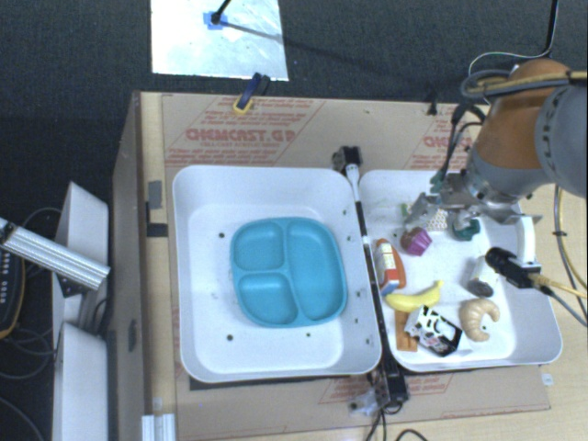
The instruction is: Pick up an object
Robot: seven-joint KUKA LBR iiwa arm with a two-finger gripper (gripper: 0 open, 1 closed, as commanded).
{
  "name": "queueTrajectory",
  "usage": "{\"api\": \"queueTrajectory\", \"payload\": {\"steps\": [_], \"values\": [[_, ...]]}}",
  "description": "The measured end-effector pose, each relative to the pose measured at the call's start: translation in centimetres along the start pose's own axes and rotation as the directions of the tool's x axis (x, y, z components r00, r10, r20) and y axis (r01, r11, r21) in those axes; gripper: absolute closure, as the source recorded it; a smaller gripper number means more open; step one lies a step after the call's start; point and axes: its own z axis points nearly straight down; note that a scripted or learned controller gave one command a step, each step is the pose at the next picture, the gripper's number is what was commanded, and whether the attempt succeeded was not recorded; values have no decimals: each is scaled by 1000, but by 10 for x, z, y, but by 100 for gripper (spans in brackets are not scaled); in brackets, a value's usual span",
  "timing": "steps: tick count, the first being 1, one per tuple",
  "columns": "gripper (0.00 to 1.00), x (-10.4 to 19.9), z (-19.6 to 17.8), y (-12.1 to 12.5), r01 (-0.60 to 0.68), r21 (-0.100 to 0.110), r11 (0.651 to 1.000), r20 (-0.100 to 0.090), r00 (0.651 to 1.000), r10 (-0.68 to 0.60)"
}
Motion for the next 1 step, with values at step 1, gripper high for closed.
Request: {"api": "queueTrajectory", "payload": {"steps": [1], "values": [[0,13,78,10,0,-1,1000,0,1000,0]]}}
